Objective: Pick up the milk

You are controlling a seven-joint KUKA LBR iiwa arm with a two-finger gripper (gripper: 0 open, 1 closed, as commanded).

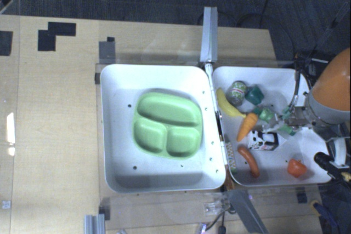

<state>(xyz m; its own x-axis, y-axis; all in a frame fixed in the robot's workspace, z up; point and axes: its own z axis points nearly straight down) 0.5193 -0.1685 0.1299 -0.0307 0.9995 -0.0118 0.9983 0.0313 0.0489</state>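
Milk (263,141), a small black-and-white cow-patterned carton, is lying in the right bin (321,155), in the lower middle of the frame's right half, wedged among other toy foods. An orange carrot (247,126) is slanting just beside its upper left, a red sausage (248,161) is resting just below, and a yellow banana (227,104) is sitting further up near the divider. The arm is reaching in from the right edge, its orange band (334,82) showing, and the jaws (289,120) are hanging just to the upper right of the carton, apparently so they can come down on it from the open side. Whether they are spread or closed I cannot tell; nothing is visibly sitting between them. A red tomato-like piece (296,168) is sitting apart in the lower right. The left bin (112,134) is carrying a green divided tray (167,124), probably the drop-off spot.
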